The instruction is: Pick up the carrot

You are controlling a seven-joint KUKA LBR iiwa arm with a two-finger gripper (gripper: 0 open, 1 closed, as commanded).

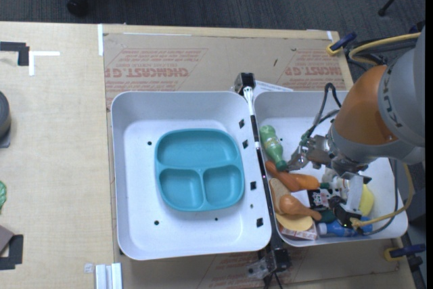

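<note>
We've got the orange tapered toy carrot lying flat in the right shallow white bin, near its left wall, thick end right, thin tip toward the green plastic bottle just above it. A tan pear-shaped toy sits just below it, touching or nearly. Hand is at the carrot's thick end, among the clutter; can't tell how far open it is or whether it has hold of anything, wrist blocks it. Our read: carrot prob hollow plastic, so light, stiff, smooth and a bit slippery, rolls easily. Best grab across the thick mid-body, not the tip. Left bin has a teal divided tray.
</note>
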